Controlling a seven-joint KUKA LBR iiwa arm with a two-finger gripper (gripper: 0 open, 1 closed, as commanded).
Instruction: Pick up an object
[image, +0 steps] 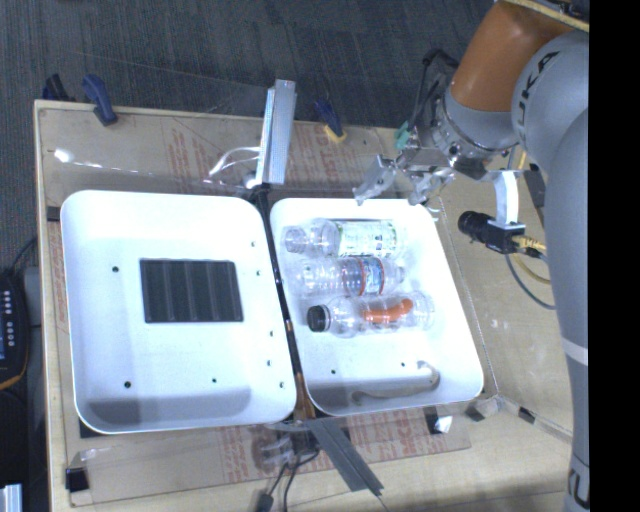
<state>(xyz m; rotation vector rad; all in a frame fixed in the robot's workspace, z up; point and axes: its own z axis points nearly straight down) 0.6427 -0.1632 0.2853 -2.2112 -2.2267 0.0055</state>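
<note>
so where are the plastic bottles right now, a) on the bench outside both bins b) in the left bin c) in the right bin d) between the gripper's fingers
c: the three clear plastic bottles lie side by side on the floor of the right bin, while the gripper sits above that bin's far edge, apart from them.

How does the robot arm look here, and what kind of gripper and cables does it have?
The arm is thick, rounded and grey, with an orange band above the wrist. At its end sits a small metallic two-finger gripper. Thin cables run near the wrist, and a black cylindrical part hangs from a white bracket beside it.
</note>
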